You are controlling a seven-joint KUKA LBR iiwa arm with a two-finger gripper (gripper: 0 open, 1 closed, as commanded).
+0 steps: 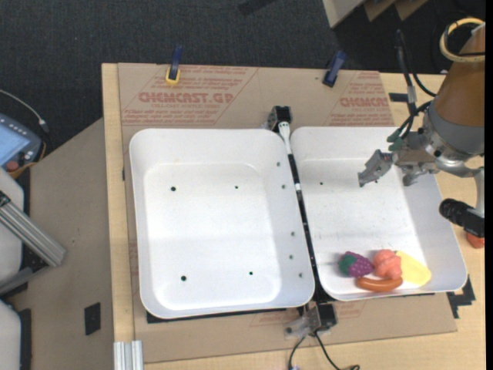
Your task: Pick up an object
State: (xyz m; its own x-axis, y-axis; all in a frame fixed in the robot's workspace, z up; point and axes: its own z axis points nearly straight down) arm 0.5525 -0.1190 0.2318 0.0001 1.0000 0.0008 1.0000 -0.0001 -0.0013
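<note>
Several toy foods lie bunched at the near end of the right bin (pixel 339 149): a purple grape cluster (pixel 356 264), an orange-pink piece (pixel 387 263), a yellow piece (pixel 416 270) and a red-orange sausage-like piece (pixel 379 284). My gripper (pixel 385 177) hangs over the far half of that bin, well behind the toys. It stands open, with nothing between its fingers (pixel 372 169).
The left bin (pixel 146 206) sits beside the right one on a cardboard sheet (pixel 231 91) held by clamps at the far edge. A black divider (pixel 296 195) runs between the bins. A black and orange-red part (pixel 464 218) sticks in at the right.
</note>
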